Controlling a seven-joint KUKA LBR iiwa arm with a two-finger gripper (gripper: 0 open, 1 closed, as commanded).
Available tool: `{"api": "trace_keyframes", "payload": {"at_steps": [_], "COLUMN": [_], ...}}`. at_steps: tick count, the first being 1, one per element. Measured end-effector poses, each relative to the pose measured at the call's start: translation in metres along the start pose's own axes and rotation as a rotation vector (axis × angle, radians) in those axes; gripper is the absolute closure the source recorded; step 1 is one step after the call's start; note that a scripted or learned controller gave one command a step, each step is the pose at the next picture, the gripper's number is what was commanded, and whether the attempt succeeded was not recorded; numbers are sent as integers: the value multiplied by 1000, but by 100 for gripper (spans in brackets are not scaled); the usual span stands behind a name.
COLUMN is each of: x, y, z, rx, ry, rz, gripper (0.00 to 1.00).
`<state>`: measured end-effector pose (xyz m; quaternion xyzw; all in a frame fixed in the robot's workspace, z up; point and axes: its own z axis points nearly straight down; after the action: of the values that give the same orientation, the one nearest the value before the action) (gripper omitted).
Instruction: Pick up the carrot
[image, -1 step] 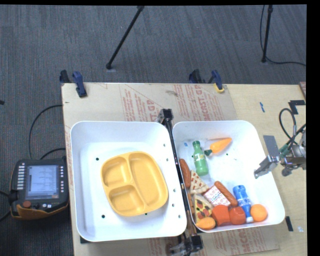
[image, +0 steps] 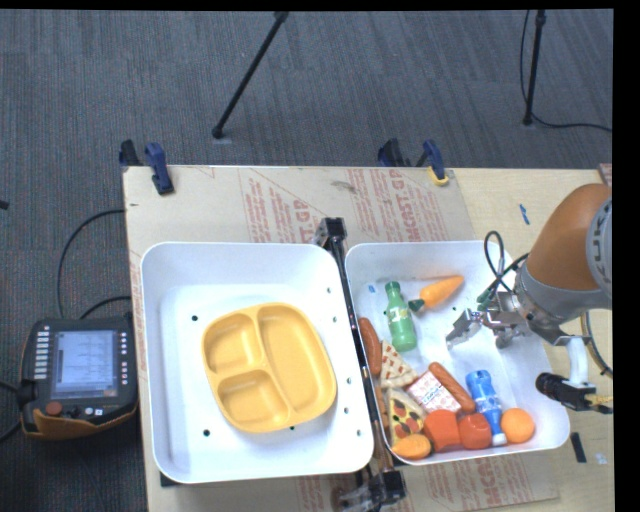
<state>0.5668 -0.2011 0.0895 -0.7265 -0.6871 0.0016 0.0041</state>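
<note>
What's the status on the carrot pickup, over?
Tool low in right bin, holding nothing. Carrot lies free near bin's top, apart from tool. Green bottle beside carrot's leafy end.

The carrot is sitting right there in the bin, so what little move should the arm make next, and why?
Probably a short slide toward the far left, to bring the gripper over the carrot. The carrot lies near the right bin's far edge, beside the green bottle, while the gripper hangs a little to its right and nearer the camera, holding nothing.
</note>
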Motion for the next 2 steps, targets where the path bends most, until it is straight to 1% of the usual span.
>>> {"api": "trace_keyframes", "payload": {"at_steps": [1, 2], "x": [3, 5], "y": [79, 75], "z": [1, 3], "rx": [-8, 14], "ry": [4, 5], "rz": [136, 543], "gripper": [0, 0]}}
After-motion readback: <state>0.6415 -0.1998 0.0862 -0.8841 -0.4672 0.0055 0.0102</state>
